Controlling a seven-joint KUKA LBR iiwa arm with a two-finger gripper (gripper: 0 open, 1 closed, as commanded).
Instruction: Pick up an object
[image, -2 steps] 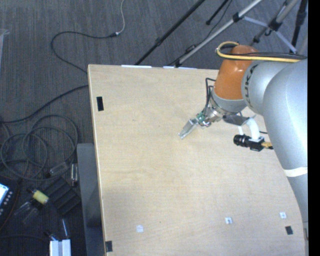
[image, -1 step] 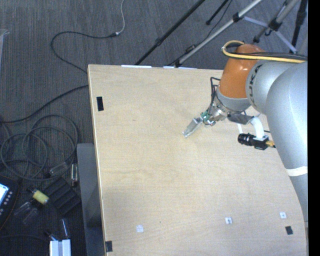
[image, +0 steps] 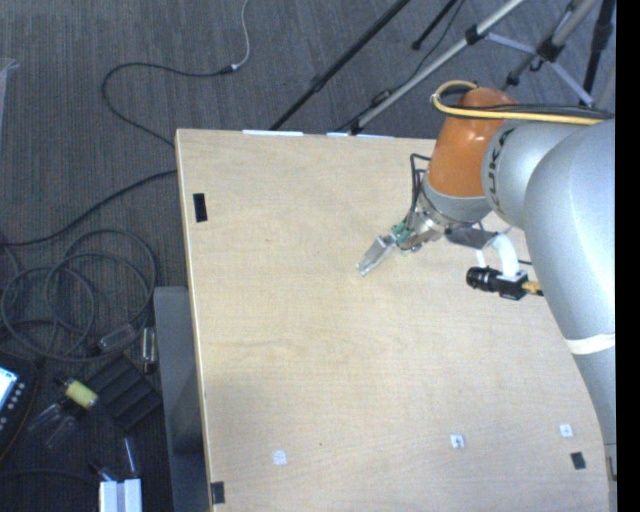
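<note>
Camera view, looking down at a slant

- Pale wooden board (image: 330, 380) takes up the middle. Dark carpet around it, with loose black cables (image: 70, 290) coiled on the left and tripod legs (image: 470, 35) at the far side.
- Arm (image: 560, 220) comes in from the right, orange band (image: 465, 150) above the wrist. The gripper (image: 373, 257) slants down and to the left, its tip low over the board's far-middle part, close to the wood or touching it.
- Gripper state: cannot tell whether open or closed. The tip shows as one pale sliver at this angle, with nothing visibly held.
- Task's object: cannot make out which thing is meant. The wood around the tip looks bare, and anything beneath the tip is too small to tell.
- On the board: black tape pieces (image: 200, 207) at the far-left edge and small white markers (image: 457, 440) along the near side, all flat.

Step in hand, as a judgement: the reach-down stage of a pick, no grasp confirmed. The next move calls for closing on whatever lies at the tip, then a straight lift to check

Writing: no brand or label readable; a small lit device (image: 6, 390) on the floor at the left is too small to read
</note>
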